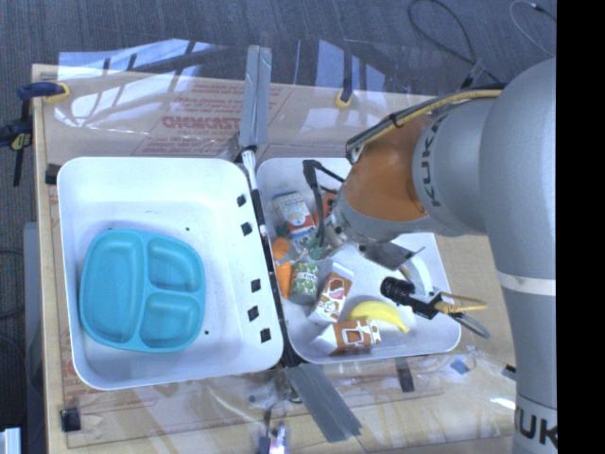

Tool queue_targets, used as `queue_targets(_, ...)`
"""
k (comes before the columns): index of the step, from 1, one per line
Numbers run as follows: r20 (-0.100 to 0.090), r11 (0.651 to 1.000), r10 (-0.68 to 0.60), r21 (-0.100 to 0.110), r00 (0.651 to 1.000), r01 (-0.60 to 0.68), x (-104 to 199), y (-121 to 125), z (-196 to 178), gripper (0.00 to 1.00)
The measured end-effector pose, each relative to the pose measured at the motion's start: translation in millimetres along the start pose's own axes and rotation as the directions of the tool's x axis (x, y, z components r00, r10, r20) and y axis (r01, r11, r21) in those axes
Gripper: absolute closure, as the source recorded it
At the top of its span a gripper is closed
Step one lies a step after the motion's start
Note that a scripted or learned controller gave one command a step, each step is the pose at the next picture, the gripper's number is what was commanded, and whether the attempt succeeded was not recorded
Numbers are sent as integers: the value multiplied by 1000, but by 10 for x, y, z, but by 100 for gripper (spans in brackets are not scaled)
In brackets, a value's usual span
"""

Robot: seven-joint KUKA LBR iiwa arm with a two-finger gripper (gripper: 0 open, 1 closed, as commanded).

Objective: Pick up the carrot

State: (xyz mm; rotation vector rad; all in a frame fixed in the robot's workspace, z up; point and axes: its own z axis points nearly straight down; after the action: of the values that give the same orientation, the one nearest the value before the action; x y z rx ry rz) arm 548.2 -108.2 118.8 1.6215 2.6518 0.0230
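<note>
- Your gripper (pixel 319 242) is down inside the right bin (pixel 425 340), in its left half. It hangs below the orange band (pixel 383 183) of the grey arm (pixel 492 159), which reaches in from the right of the view and covers the bin's upper right part.
- You cannot tell whether the gripper is open or closed. The wrist hides most of it, and the part that shows is small and dark against the clutter.
- You also cannot tell whether it holds or touches anything. Its tip sits between a white carton (pixel 295 211) toward the far left corner of the bin and a green packet (pixel 304 280) nearer the camera, close to both.
- The carrot (pixel 282 277) lies in the right bin against its left wall, next to the divider between the two bins. It shows as an orange strip running along that wall, and the green packet sits just beside it on its right, overlapping its edge.
- The carrot is near the gripper tip, to its left and a little toward the camera. Contact between them cannot be made out.
- Further along the near side of this bin you have a small printed carton (pixel 333 296) just right of the green packet, then a banana (pixel 380 315), and a brown-and-white carton (pixel 354 334) touching the banana's near side.
- The left bin (pixel 151 192) holds a blue compartment plate (pixel 142 289), lying flat in its left half, well apart from the gripper.
</note>
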Motion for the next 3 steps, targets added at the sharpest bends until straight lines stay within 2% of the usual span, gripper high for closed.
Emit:
queue_targets(1, -22, 995, -91, 28, 996, 92, -137, -28, -626, 100)
queue_targets(2, -32, 921, -388, 21, 921, 389, 1212, 50, -745, 100)
queue_targets(3, -19, 1000, -2, 30, 1000, 3, 886, -295, -1080, 100)
